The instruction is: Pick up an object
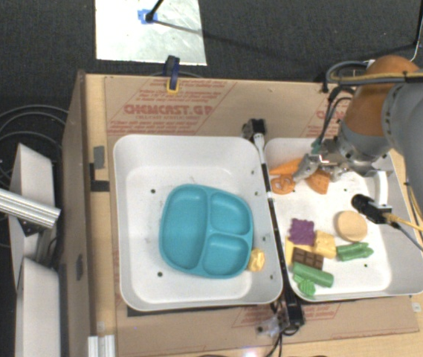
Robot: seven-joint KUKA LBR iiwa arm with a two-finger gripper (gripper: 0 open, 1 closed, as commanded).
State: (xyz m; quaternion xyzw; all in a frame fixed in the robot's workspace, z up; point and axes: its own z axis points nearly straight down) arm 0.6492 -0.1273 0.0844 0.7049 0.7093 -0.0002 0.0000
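My gripper (320,165) hangs low over the back of the right bin (401,274), among some orange toy pieces. One orange piece (285,169) lies just left of it, a round one (281,187) beside the bin's left wall, and another (319,184) directly below the gripper. Whether any piece sits between the fingers is hidden by the wrist. Further forward lie a purple piece (302,230), a tan bun (351,225), a yellow block (325,244), a brown chocolate bar (307,259) and two green pieces (354,251) (313,277).
The left bin (140,169) holds a teal divided plate (207,230) with a small yellow piece (257,259) at its right edge. A dividing wall (267,199) separates the bins. The grey arm (412,125) enters from the right above the right bin.
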